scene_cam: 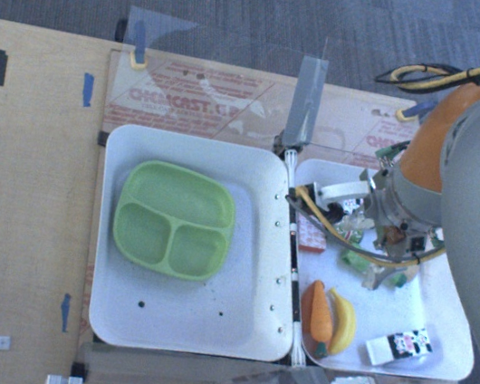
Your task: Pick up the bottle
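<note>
the gripper point(383, 269) is hovering over the right bin point(451, 297), its state impossible to tell; the bottle point(372, 265) is lying beneath it, probably light, smooth and slippery, best gripped across its body

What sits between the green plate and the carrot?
In the camera view, between the green plate and the carrot lie bare floor of the left bin and the two bins' adjoining rims.

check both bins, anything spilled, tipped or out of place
Nothing stands out. The green plate lies flat in the left bin; the carrot, banana and small carton lie loose in the right bin.
</note>
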`<state>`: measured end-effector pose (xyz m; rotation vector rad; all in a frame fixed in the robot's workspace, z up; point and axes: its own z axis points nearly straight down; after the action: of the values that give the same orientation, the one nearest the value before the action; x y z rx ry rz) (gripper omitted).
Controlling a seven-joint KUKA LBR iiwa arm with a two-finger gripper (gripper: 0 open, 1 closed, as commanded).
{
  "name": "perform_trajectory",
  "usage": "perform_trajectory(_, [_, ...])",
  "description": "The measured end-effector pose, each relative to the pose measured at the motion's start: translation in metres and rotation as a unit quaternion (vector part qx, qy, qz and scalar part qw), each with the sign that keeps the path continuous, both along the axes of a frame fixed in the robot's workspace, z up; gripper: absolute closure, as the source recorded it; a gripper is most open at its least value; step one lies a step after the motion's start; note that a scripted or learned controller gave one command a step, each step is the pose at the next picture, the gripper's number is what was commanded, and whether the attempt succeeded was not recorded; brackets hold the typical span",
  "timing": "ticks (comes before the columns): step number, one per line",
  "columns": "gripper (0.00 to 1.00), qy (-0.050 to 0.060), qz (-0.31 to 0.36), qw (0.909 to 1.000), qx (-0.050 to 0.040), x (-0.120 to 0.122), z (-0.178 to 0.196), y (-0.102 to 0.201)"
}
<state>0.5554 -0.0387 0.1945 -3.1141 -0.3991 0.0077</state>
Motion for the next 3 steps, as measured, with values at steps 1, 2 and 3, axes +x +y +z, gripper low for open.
perform_trajectory(1, [0.00, -0.002, 0.030, 0.9995, 0.0002, 0.015, -0.109, -0.064])
perform_trajectory(2, [1.00, -0.002, 0.031, 0.9995, 0.0006, 0.016, -0.098, -0.064])
perform_trajectory(3, [1.00, -0.002, 0.087, 0.9962, 0.0003, -0.003, -0.011, 0.001])
